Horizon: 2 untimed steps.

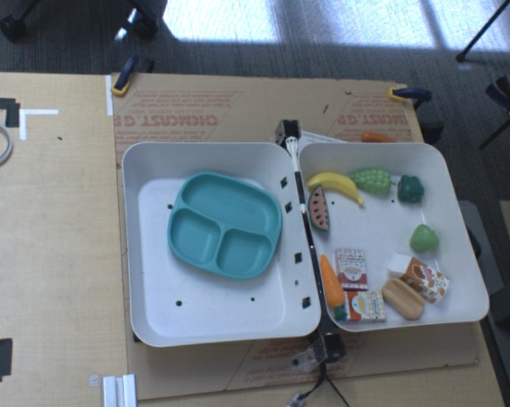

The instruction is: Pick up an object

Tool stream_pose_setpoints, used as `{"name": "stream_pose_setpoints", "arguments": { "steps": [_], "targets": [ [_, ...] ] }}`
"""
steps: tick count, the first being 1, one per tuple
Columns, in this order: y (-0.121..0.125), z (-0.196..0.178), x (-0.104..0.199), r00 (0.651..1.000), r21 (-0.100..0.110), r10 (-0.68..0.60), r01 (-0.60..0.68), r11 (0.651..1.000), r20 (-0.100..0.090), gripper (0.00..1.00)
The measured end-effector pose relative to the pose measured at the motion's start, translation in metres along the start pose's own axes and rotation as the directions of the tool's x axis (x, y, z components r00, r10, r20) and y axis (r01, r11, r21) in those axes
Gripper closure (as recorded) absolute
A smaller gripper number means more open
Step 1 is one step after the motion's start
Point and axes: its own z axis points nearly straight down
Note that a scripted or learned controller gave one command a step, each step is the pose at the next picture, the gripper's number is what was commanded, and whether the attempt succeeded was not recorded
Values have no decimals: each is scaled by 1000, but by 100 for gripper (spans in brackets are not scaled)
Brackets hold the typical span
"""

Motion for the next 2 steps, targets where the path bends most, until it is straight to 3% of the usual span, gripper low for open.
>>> {"name": "stream_pose_setpoints", "arguments": {
  "steps": [2],
  "targets": [
    [3, -19, 0, 1000, -5, -9, 9, 1000, 5, 100]
  ]
}}
